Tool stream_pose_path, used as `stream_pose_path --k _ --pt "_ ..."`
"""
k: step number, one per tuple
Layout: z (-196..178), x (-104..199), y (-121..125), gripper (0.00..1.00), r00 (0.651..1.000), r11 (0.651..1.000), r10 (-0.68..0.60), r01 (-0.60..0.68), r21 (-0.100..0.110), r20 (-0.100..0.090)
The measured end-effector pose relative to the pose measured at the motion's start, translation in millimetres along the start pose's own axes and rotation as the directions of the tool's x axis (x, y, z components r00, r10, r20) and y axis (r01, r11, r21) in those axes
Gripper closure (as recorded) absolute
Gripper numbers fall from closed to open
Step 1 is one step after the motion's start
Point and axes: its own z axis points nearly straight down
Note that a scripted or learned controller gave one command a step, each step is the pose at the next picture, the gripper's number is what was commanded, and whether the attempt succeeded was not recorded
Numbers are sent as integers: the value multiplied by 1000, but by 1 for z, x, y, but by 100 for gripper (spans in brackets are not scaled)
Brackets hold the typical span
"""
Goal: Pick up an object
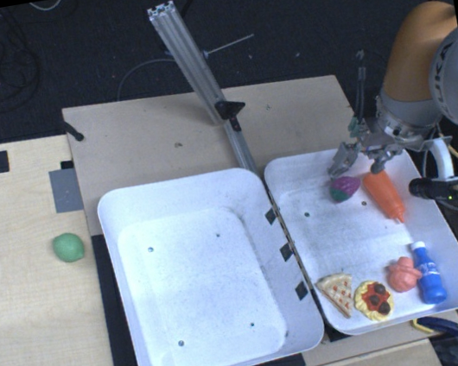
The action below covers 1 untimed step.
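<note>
Toys crowd the right bin [308,234] beside the bare-floored left bin [116,241], and the gripper [359,162] hangs fingers apart over its far end, above the carrot [384,196], blue bottle [428,274], pizza slice [338,293] and purple toy [344,188].

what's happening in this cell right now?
The arm's gripper is low over the far end of the right bin, fingers spread, between a purple toy and an orange carrot. Nothing is held. A pizza slice, a round pizza, a pink toy and a blue bottle lie at the bin's near end.
</note>
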Motion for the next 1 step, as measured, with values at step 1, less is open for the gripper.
stream_pose_path --k 1 --pt "43 0 2 0 1000 1000 0 0 0 0"
